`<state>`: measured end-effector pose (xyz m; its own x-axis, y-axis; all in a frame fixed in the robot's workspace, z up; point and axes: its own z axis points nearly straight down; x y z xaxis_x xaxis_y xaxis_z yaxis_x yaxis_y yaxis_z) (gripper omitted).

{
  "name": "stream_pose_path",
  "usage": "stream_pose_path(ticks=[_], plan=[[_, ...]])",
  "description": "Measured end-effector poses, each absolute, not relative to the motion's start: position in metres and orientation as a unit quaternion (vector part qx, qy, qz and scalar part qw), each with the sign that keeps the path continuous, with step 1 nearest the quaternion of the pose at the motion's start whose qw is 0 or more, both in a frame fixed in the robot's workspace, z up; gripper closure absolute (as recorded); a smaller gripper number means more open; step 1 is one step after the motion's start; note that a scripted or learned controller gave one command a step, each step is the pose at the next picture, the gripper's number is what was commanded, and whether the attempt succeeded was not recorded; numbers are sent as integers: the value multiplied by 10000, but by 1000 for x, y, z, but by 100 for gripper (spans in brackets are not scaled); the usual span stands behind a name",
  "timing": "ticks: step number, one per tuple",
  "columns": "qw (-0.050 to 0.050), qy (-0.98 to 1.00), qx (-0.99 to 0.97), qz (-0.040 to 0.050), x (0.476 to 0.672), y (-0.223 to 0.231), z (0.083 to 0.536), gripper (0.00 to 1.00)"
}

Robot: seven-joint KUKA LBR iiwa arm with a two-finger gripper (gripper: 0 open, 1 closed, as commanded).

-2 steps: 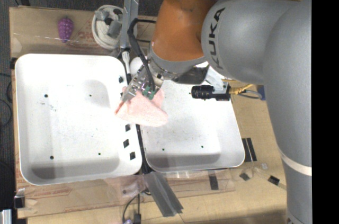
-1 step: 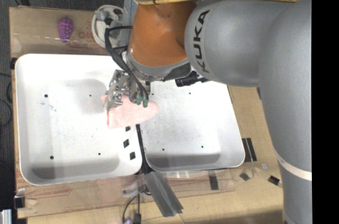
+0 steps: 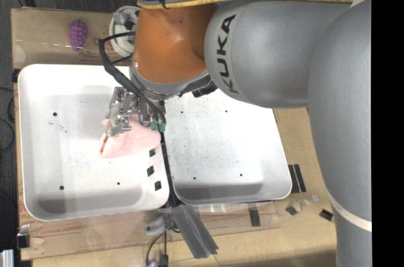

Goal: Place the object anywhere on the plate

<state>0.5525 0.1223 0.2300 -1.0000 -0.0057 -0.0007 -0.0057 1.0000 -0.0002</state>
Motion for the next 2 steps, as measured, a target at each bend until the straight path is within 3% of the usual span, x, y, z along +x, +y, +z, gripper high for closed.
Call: stream_pose_path(ticks=[1, 2], plan=[[1, 10000, -46, -4, 539, 173, 230, 100], [3, 10000, -44, -3, 539, 173, 231, 0]])
